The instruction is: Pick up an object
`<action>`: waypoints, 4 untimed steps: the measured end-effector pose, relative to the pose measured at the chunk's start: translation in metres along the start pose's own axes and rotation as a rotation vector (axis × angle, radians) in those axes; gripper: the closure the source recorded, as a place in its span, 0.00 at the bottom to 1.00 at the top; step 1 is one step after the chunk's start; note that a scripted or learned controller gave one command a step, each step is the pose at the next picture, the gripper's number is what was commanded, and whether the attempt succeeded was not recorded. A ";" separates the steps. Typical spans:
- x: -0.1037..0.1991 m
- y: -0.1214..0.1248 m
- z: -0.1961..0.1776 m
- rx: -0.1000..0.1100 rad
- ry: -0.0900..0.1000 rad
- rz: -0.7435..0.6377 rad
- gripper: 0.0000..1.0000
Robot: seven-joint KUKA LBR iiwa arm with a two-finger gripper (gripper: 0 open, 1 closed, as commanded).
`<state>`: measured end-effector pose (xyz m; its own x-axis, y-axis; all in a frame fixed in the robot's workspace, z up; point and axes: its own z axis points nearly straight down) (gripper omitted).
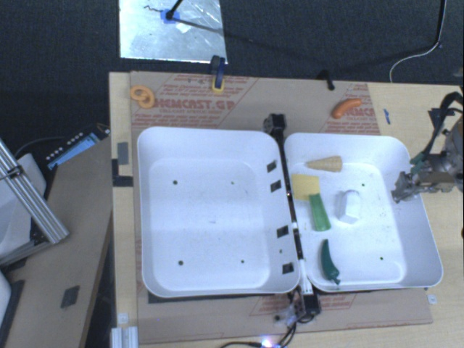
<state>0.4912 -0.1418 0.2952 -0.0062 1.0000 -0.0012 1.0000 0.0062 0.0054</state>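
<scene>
The right bin (417, 216) holds a tan cone (324, 164), a yellow block (305, 187) joined to a green bar (319, 212), a small white piece (349, 205) and a dark green curved piece (329, 260) near its front wall. My gripper (403, 188) hangs at the right rim of this bin, at the end of the grey arm coming in from the right. It is to the right of the white piece and apart from it. Nothing shows between its tips.
The left bin (148, 216) lies beside the right one, with black clips along the shared wall (284, 201). On the cardboard behind the bins are an orange sausage shape (346, 108), an orange ring (142, 96) and a yellow clamp (217, 75).
</scene>
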 end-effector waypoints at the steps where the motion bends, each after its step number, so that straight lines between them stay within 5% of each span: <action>1: 0.030 0.022 -0.177 -0.018 -0.003 -0.002 1.00; 2: 0.078 -0.003 -0.245 -0.006 0.001 -0.003 1.00; 3: -0.022 -0.005 -0.240 0.002 -0.003 0.014 1.00; 4: -0.062 0.106 -0.238 0.001 -0.003 0.005 1.00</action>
<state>0.5967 -0.2029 0.5336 -0.0016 1.0000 -0.0038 1.0000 0.0016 0.0045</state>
